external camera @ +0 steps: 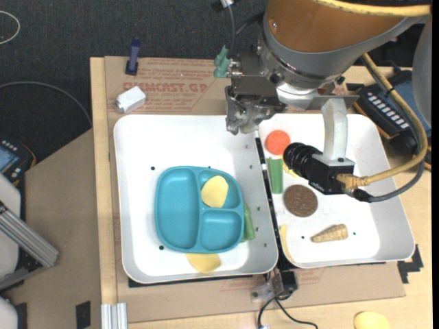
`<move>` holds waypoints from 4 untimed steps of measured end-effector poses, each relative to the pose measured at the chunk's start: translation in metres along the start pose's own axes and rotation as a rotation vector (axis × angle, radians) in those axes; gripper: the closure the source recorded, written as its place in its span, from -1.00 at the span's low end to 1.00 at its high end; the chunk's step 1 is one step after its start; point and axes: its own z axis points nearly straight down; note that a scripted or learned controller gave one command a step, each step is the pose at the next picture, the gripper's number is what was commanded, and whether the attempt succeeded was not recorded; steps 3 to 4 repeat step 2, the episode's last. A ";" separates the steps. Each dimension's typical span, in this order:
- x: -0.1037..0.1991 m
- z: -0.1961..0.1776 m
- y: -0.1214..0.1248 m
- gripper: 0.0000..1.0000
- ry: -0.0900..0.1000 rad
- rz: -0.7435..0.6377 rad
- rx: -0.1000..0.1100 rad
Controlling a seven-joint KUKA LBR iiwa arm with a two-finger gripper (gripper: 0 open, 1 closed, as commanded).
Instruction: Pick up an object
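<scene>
The carrot (276, 157), orange top and green stem, lies at the right bin's (384, 247) left edge. The gripper (241, 125) hangs just beyond it, gripping nothing; its state can't be told. Pickup not yet done.

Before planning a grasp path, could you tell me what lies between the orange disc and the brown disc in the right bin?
In the camera view, a green stick lies between the orange disc and the brown disc.

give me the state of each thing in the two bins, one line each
Teal divided plastic tray: flat in left bin, right way up.
Yellow chip-like piece: lying in tray's top right compartment.
Orange round cap: in right bin.
Brown round disc: lying flat, right bin.
Tan cone: on its side, right bin.
</scene>
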 end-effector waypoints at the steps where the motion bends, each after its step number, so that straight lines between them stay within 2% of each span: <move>1: -0.061 0.082 -0.002 1.00 -0.009 0.012 0.021; 2: -0.069 0.026 -0.001 1.00 -0.005 0.007 0.006; 4: -0.069 0.026 -0.001 1.00 -0.005 0.007 0.006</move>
